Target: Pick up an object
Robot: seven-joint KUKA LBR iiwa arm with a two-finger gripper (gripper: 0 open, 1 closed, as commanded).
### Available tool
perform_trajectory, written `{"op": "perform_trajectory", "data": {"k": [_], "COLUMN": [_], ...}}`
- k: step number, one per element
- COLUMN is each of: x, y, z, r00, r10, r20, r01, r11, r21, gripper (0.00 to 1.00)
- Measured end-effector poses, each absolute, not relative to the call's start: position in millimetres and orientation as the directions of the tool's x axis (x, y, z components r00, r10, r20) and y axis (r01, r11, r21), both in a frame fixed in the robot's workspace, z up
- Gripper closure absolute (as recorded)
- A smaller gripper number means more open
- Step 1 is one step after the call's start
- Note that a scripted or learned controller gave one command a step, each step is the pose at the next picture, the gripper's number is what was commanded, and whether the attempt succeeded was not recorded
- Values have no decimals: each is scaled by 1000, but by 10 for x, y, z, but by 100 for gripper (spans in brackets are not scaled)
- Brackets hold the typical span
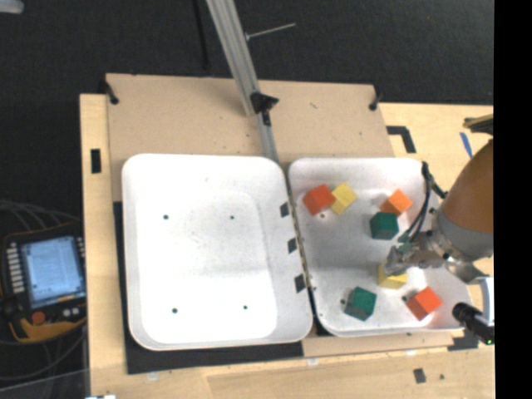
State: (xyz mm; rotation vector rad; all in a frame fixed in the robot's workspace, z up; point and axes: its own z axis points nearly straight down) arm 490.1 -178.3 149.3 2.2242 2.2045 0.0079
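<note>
While the grey arm with its orange band (474,198) leans in over the right-hand shallow white plastic bin (332,260), its two-finger gripper (399,263) hangs low over that bin's right half, right at a small yellow block (392,278). The block shows just below and slightly left of the gripper tip, touching it or very nearly so; from this slanted view I cannot tell whether the block sits between the pincer's two sides or merely beside them, and whether the pincer stands apart or together is also beyond telling, since the wrist and cabling blur into the tip.

That relation decides the coming move, in my judgement: the yellow block lies almost directly under the tip, so a grasp calls for little sideways travel, mostly a short descent and a close. The block looks roughly cubic, with no clear long axis to line up with.

Other candidates lie farther off in the same bin: a small orange-red block (424,302) near the lower right, a dark green block (361,302) near the lower left, another dark green block (383,225) with an orange block (399,201) just above it, and a red-orange block (318,199) touching a yellow block (342,198) at the top left

The left-hand white bin (208,248) lies well apart from the gripper
</note>
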Motion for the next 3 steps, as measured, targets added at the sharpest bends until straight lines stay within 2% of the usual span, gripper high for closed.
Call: {"op": "perform_trajectory", "data": {"k": [3], "x": [5010], "y": [-1700], "z": [2994], "r00": [-5], "r10": [1000], "r20": [-2], "r01": [1000], "r11": [5], "r21": [8], "gripper": [100]}}
